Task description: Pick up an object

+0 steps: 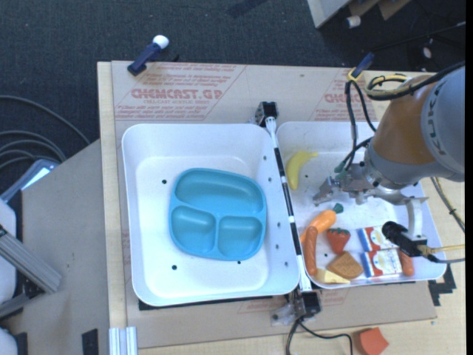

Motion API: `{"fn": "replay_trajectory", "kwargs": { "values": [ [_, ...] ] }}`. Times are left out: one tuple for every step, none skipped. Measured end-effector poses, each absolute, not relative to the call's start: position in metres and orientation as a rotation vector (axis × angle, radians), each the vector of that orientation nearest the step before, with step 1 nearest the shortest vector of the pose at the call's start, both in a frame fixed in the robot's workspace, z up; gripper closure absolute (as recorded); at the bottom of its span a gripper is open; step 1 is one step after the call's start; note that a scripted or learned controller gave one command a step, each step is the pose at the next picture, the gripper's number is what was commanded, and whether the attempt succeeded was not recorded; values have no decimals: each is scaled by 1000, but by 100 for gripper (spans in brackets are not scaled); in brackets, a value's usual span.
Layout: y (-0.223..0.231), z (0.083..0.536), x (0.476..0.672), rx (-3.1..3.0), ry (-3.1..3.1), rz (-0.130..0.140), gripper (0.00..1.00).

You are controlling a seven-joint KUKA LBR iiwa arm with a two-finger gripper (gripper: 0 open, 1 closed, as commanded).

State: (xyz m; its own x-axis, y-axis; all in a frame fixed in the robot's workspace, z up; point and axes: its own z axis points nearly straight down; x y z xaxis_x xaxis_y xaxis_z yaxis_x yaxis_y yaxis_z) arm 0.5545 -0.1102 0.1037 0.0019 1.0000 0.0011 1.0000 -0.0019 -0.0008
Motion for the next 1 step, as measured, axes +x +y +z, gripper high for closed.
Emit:
{"fn": "replay_trajectory", "kwargs": {
  "values": [
    [-95,84,526,-2220,-2219,2,0]
  ]
}}
